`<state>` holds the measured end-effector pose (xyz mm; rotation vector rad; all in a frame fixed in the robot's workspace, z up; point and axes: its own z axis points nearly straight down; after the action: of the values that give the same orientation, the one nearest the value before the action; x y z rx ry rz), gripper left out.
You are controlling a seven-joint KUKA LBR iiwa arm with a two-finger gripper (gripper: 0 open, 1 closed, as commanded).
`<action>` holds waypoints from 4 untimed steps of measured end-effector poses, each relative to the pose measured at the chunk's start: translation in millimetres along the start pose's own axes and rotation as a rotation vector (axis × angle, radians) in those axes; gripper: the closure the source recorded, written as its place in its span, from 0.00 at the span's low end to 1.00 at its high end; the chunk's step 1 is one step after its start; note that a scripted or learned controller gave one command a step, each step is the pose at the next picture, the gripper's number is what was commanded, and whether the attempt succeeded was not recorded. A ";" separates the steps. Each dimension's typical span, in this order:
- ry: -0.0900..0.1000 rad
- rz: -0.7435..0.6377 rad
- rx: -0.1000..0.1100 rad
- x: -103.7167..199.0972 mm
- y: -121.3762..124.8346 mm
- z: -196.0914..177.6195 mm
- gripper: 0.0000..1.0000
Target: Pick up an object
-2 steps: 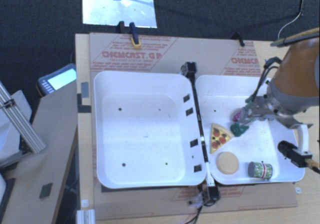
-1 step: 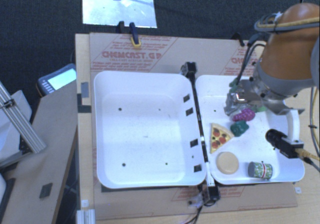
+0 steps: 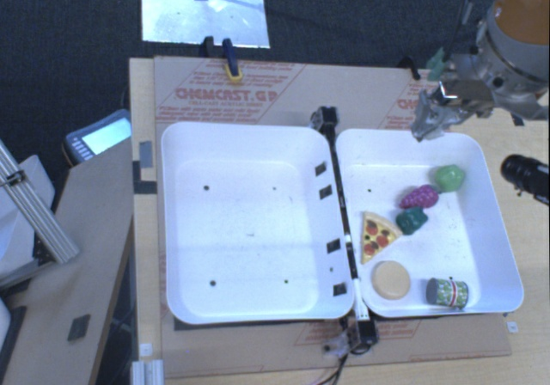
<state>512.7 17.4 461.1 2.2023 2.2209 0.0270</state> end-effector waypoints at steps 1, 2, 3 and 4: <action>0.000 -0.002 0.019 62.9 -10.3 -6.5 1.00; 0.000 -0.003 0.021 135.1 -1.2 7.9 1.00; 0.001 -0.002 0.019 183.8 -25.6 -18.9 1.00; 0.001 0.001 0.013 218.5 33.9 -75.5 1.00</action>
<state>543.1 236.0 537.9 2.2107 2.2267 0.0147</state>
